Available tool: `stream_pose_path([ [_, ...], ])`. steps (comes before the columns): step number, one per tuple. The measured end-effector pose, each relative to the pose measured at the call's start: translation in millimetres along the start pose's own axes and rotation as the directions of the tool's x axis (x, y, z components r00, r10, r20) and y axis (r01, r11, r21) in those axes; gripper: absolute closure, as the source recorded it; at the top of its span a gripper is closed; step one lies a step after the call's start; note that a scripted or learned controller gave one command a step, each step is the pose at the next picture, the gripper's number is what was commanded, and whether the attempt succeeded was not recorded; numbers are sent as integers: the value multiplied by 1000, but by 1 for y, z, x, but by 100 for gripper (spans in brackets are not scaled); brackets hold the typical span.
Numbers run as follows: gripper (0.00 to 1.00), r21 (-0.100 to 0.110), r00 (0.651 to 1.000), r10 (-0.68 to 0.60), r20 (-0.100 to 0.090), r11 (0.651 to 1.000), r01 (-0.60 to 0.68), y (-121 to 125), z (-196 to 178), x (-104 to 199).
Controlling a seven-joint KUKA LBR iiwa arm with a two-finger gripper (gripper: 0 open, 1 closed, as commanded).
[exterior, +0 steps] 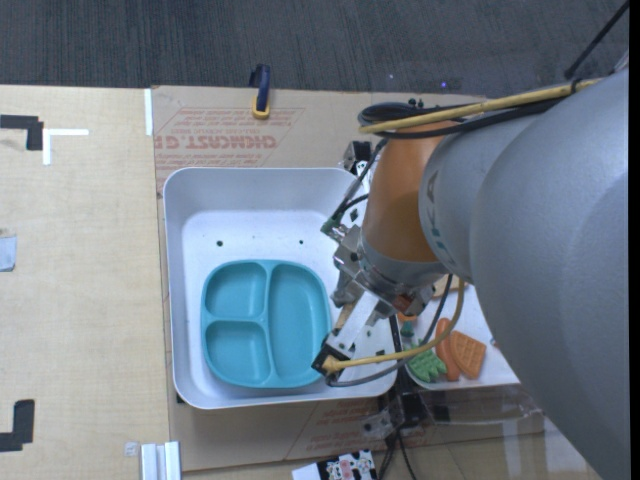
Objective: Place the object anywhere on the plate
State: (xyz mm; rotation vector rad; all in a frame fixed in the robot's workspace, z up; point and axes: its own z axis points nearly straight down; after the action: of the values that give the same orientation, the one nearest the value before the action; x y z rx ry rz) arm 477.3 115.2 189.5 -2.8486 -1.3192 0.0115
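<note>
A teal plate [266, 322] with three compartments lies in the left white bin [190, 228], toward its front. Nothing rests on the plate. My gripper [385, 303] hangs over the wall between the two bins, just right of the plate, and the grey arm and orange wrist band cover most of it. An orange ridged toy [464, 354] and a green toy [428, 366] lie side by side in the right bin, a little right of the gripper and toward the front. A small reddish patch shows under the wrist, and I cannot make out what it is.
The arm covers nearly all of the right bin [500, 373]. A blue and yellow clamp [260, 90] sits on the cardboard behind the left bin. Bare white floor lies behind the plate in the left bin.
</note>
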Motion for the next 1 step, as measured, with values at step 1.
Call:
stream_pose_path([
  [1,100,-4,926,-378,1,926,378,-42,-28,50],
])
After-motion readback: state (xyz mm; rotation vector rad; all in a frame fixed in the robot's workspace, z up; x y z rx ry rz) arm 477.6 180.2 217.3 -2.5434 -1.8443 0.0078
